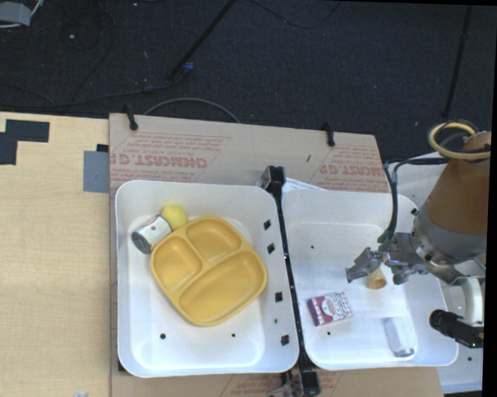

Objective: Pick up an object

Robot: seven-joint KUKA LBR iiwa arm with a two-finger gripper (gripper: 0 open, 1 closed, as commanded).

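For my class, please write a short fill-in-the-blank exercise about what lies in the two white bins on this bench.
1. The yellow divided tray lies in the ____ bin.
2. The yellow ball sits beside the tray, next to a small ____ lying on its side.
3. The red and white packet lies in the ____ bin.
4. The tray has ____ compartments.

Missing words: left; can; right; three

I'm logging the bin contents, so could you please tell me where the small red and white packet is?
The red and white packet lies flat in the right bin, near its left wall and toward the front, below the gripper and left of a small grey object.
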